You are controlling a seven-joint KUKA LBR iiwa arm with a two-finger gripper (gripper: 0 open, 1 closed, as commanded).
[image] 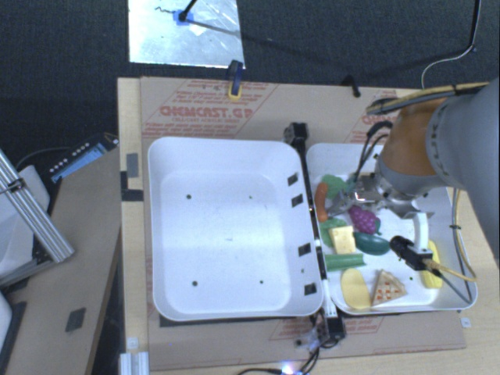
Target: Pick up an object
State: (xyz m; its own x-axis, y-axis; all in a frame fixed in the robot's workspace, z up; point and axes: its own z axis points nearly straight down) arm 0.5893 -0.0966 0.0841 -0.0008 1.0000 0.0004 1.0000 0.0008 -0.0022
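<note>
The right bin (324, 156) holds several toy foods. A purple bunch of grapes (364, 219) lies in its middle, with a yellow cheese block (341, 238) and a teal piece (373, 244) just below it. A green leafy piece (334, 184) and an orange-red carrot (321, 198) sit by the bin's left wall. A green cucumber (344, 262), a pale yellow disc (354, 288) and a pizza slice (387, 287) lie along the front. My gripper (351, 199) is low in the bin, between the green piece and the grapes, under the grey wrist.
The left white bin (226, 233) sits beside the right one, and black clips (297, 201) run along the shared wall. A yellow banana-like piece (432, 262) lies at the right bin's right side. The arm's bulk (437, 143) covers the bin's far right corner.
</note>
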